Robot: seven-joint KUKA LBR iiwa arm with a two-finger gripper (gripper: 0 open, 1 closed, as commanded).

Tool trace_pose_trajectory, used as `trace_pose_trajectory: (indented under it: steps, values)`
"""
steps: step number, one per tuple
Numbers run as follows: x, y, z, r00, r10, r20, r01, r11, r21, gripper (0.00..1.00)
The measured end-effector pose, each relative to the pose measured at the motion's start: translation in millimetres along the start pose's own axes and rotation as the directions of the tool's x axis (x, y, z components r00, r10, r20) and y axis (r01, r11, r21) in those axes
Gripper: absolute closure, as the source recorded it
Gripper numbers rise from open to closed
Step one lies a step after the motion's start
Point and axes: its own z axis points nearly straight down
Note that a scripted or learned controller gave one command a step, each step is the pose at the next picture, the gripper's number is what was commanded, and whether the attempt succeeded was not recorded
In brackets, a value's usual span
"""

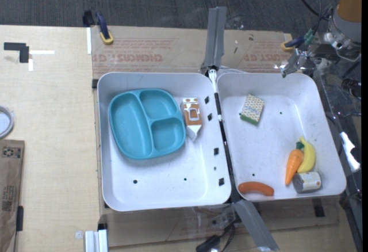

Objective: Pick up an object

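You cannot tell the gripper's point(299, 60) jaw state, so take the light, stiff carrot point(293, 166) near the right bin's point(270, 87) front-right corner across its middle.

Glossy blue plastic tray point(148, 124), smooth white plastic bins point(167, 187), matt pale wood bench point(46, 107).

Single fixed camera above the bench, slanted downward, moderately far; left bin point(109, 147) and right bin point(322, 130) both framed
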Motion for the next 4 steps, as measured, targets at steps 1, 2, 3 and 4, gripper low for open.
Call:
trace_pose_trajectory:
  steps: [1, 2, 3, 4]
  values:
    - [45.5, -3.9, 124.4, 0.955, -0.297, 0.002, 0.297, 0.955, -0.003, 0.00]
    - [65.5, 6.2, 159.6, 0.926, -0.379, 0.002, 0.379, 0.926, -0.002, 0.00]
    - [64.3, 7.0, 149.2, 0.927, -0.376, 0.005, 0.376, 0.927, -0.005, 1.00]
    - [177.4, 6.2, 59.8, 0.963, -0.271, 0.002, 0.271, 0.963, -0.003, 1.00]
